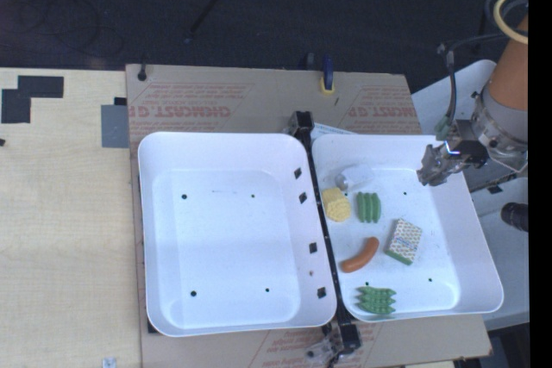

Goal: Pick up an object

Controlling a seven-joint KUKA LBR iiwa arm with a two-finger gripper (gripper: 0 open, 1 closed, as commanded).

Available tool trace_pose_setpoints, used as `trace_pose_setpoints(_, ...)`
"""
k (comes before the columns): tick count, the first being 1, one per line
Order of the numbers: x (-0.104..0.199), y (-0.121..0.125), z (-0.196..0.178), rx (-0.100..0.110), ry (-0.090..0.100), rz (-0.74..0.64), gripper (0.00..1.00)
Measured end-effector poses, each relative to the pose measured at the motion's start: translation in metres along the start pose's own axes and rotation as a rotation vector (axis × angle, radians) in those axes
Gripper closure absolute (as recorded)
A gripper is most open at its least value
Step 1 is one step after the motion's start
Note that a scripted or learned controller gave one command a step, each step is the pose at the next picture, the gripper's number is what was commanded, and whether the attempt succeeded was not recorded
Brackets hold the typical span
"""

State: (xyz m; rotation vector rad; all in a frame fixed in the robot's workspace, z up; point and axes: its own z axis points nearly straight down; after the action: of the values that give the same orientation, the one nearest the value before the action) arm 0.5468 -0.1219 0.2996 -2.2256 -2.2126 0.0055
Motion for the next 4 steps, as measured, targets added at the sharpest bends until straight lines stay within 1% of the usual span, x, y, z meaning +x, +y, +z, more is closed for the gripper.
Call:
trace_pose_setpoints(1,-0.035,-0.070,-0.010,0.000,0.001,-0.002,1.00)
trace_pose_setpoints(2,0.016,-0.019,-0.061,-0.009,-0.001,-0.012,1.00)
trace_pose_setpoints(3,-0.022,-0.073,-0.096,-0.005,-0.001,-0.003,1.00)
trace_pose_setpoints(4,0.040,-0.072,0.022,0.009,0.004,-0.010,1.00)
